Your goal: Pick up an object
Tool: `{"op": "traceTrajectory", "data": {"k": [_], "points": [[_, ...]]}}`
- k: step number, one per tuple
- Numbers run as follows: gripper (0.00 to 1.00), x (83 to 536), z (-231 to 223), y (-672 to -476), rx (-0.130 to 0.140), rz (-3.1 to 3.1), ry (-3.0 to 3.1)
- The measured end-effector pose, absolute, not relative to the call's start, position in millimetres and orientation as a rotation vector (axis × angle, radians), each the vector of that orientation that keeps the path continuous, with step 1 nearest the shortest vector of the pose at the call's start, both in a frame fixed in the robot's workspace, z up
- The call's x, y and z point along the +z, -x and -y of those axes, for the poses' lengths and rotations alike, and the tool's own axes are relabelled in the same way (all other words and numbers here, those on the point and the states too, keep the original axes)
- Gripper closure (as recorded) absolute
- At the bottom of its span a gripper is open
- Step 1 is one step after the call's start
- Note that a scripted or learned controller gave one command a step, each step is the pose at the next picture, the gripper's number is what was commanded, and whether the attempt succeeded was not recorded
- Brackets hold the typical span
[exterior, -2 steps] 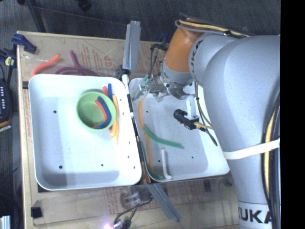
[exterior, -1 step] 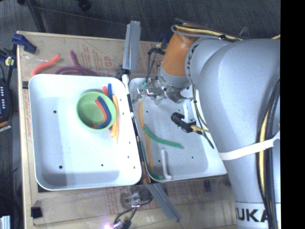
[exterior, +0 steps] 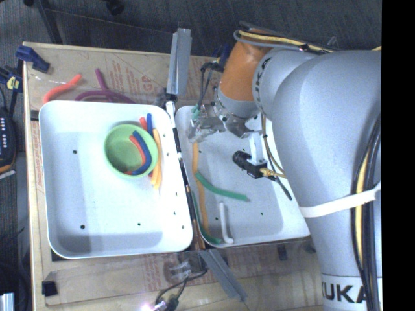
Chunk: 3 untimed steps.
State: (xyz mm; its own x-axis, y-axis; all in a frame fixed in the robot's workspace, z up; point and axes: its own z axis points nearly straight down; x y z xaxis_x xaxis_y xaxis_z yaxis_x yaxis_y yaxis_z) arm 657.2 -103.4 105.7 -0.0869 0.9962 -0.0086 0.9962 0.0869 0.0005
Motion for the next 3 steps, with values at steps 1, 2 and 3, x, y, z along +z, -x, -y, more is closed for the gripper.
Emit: {"op": "traceTrajectory", "data": {"k": [1,2,3], "points": [[0.00,107.0,106.8,-657.4,-0.012,-2.305,-2.118],[1.00,117.2,105.5,-657.9,-0.010,-2.309,-2.116],[0.00,116.9,105.6,-657.7,-0.011,-2.309,-2.116]]}}
